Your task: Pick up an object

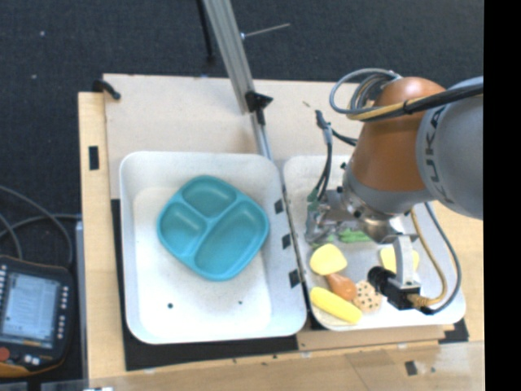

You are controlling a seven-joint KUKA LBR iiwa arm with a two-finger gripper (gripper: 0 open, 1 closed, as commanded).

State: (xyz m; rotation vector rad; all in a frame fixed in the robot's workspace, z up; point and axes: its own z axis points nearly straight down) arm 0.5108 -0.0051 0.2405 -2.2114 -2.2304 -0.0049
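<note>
In the right bin [456, 308] we saw a small cluster of candidate objects lying near its front edge. A pale yellow rounded piece [327, 259] sat toward the bin's left wall. Just in front of it lay an orange-brown piece [343, 285], which touched a longer yellow piece [335, 305] resting along the front rim. Beside these was a small tan block with dark dots [368, 297]. Another yellow piece [399, 259] lay farther right, partly hidden by the arm's hardware. A thin green item [352, 236] showed just behind the rounded piece, under the wrist.

The tool [326, 222] was low over the back left part of that bin, close to the green item and just behind the pale yellow rounded piece. Its metal parts were crowded and partly covered by the wrist, so we could not tell how its jaws stood, nor whether anything lay between them.

The arm [399, 157], with its orange band, came in from the right and covered much of the right bin's rear half.

The left bin [146, 300] held a teal divided plate [214, 226], lying flat near its middle.

Both bins sat side by side on the tabletop [171, 112]. A metal pole [232, 47] rose at a slant from behind them.
</note>
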